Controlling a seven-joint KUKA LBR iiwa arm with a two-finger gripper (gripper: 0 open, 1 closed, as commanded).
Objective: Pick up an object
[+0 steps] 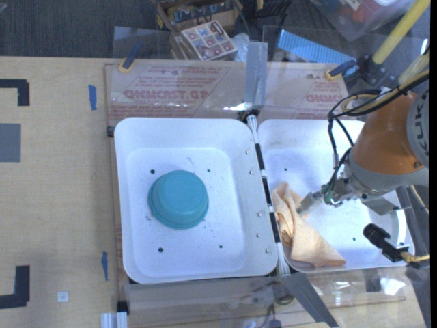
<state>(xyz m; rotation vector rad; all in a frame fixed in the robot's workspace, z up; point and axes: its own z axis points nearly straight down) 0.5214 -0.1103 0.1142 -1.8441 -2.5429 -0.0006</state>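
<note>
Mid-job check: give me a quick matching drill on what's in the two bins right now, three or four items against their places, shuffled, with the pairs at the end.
Things:
1. teal bowl
2. tan cloth
3. gripper
4. orange band

Places:
A. along the right bin's left wall, reaching toward its front edge
B. upside down in the middle of the left bin
C. high on the arm, over the right bin's right side
D. low in the right bin, just right of the cloth's upper end

Pairs: 1-B, 2-A, 3-D, 4-C
</note>
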